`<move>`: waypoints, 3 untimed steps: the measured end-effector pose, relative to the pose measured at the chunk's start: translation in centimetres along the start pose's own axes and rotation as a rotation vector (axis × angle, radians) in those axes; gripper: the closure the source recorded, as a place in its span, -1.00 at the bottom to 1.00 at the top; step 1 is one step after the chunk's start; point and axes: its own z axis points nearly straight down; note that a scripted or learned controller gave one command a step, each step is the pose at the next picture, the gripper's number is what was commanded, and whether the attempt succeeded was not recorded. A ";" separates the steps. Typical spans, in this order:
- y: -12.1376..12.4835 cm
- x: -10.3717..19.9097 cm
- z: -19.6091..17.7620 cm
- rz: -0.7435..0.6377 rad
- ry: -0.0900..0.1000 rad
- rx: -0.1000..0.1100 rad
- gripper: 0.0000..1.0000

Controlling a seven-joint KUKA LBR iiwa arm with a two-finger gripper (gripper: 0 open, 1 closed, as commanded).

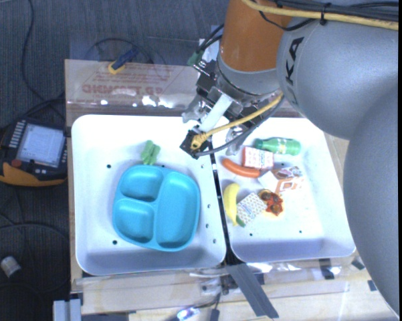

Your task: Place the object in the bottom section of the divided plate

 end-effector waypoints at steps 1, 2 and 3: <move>0.0 0.0 0.0 0.000 0.000 0.000 -1.00; 0.0 0.0 0.0 0.000 0.000 0.000 -1.00; -1.1 -0.2 10.7 -0.139 0.000 0.005 -1.00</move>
